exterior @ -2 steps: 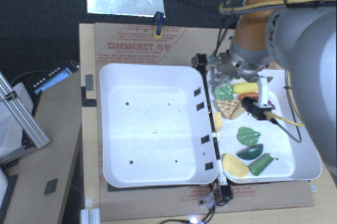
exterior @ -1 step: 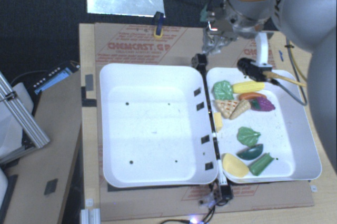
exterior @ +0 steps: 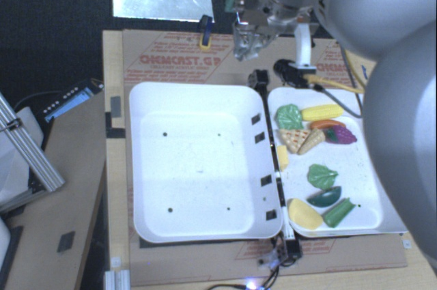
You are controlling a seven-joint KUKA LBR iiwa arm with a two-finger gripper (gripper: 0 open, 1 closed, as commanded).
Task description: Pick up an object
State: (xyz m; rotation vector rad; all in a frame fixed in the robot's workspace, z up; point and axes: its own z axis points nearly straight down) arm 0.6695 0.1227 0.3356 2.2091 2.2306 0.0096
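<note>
Grey arm (exterior: 403, 97) bulk fills the right foreground, overhanging the right bin (exterior: 365, 166). Red print on the cardboard sheet (exterior: 177, 58) beneath the bins is too blurred to read. Toy foods crowd the right bin: corn cob (exterior: 322, 112), green leaf (exterior: 321, 176), yellow piece (exterior: 304, 214). Left bin (exterior: 198, 159) offers wide open floor. Gripper (exterior: 247, 43) hangs above the cardboard behind the bins, nothing between its fingers; jaw opening cannot be made out.
</note>
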